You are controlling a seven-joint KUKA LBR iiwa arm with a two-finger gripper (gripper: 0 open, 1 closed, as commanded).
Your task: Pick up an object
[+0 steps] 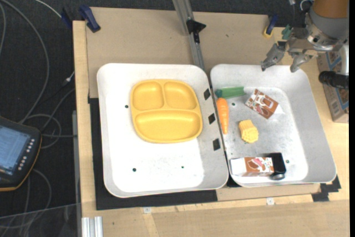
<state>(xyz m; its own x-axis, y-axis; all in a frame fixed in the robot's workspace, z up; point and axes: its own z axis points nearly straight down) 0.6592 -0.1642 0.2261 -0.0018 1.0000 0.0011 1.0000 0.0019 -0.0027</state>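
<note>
A pale wooden tabletop [166,30] sits on a dark carpeted floor [33,36], where thin cables [28,3] loop along the left side. At the near left edge a handheld control pendant [15,150] with a lit screen lies on the floor. Blue clamps [89,18] grip the tabletop's far edge, and a slanted metal post [180,3] rises from between the 2 bins.

The left bin [161,172] holds a yellow divided plate [165,110] with 3 compartments. The right bin [313,136] holds a toy carrot [222,114] with a green top lying against its left wall, a yellow corn piece [248,131] near the middle, a small brown-and-white packet [260,104] farther back, and a brown-and-white carton [254,166] lying flat at the near edge with a black object [277,165] just beside its right end. Print on the packet and carton is too small to read.

The pincer [284,64] hangs over the far rim of the right bin, its 2 fingers spread apart and grasping nothing, well apart from the packet.
</note>
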